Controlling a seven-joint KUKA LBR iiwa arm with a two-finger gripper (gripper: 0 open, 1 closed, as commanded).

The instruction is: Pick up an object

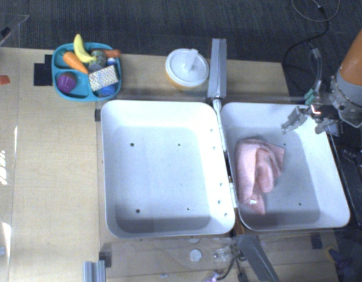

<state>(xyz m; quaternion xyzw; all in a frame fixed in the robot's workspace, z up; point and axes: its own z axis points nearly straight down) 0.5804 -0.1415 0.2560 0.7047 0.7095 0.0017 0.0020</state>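
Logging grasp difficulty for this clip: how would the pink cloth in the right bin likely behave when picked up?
The pink cloth lies crumpled in soft folds, so it is probably floppy and would drape and unfold when lifted. It looks light for its size. Bunched on the floor of the right bin, it would likely slide or bunch further if pushed, not roll.

The arm [357,69] carries a rounded orange band, with a grey collar just below it. Beyond that sits a dark wrist block of metal parts, too small to tell apart. The hand [304,119] has pale grey, slim fingers [291,122]. A thin black cable loops above the hand.
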